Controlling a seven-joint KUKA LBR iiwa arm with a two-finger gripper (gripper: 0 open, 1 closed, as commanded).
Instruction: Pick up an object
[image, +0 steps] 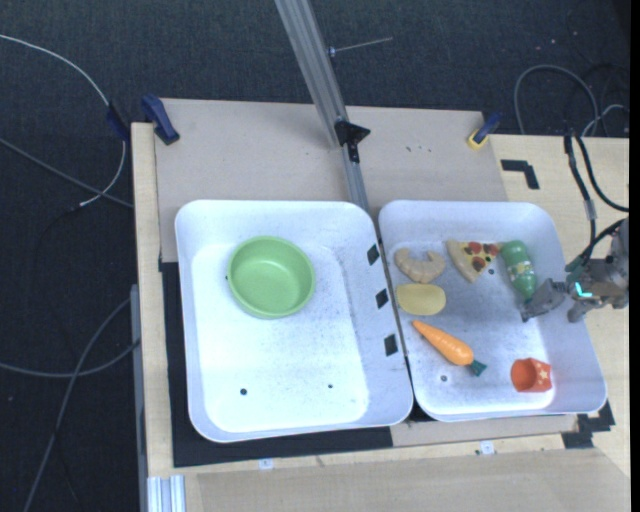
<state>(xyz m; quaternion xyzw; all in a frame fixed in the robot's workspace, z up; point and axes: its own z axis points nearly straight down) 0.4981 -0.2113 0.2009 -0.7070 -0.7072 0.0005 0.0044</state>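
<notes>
Gripper (549, 300) at right bin (500, 212) edge, beside green bottle (518, 266).

A pale wooden desk (250, 150) stands on dark carpet (60, 250). Thin cables (50, 60) trail across the carpet, and blue clamps (160, 120) grip the desk's far edge.

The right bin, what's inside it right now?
Inside the right bin: a toy carrot, a yellow potato-like piece, a tan pastry-shaped piece, a pizza slice, a green bottle and an orange-red piece. The gripper covers part of the floor.
</notes>
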